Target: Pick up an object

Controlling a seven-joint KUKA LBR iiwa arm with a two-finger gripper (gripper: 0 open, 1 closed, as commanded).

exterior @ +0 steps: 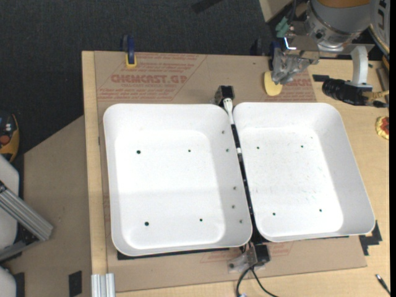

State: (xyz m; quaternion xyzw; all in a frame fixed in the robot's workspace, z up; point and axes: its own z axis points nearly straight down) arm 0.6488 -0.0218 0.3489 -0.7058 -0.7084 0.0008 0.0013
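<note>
My gripper [279, 79] hangs high over the far edge of the bench, just behind the back left corner of the right bin [346, 166]. Its grey fingers point down and stand close together. A small pale yellow object [272, 86] sits at their tips, pinched between them and lifted above the brown board. The left bin [124, 178] lies beside the right one, well away from the gripper.
Both bins rest on a brown board [173, 73] with red lettering. A blue clamp [129, 48] holds its back edge. A black clip [224, 94] sits at the back of the seam between the bins. Black hardware [344, 90] lies to the right.
</note>
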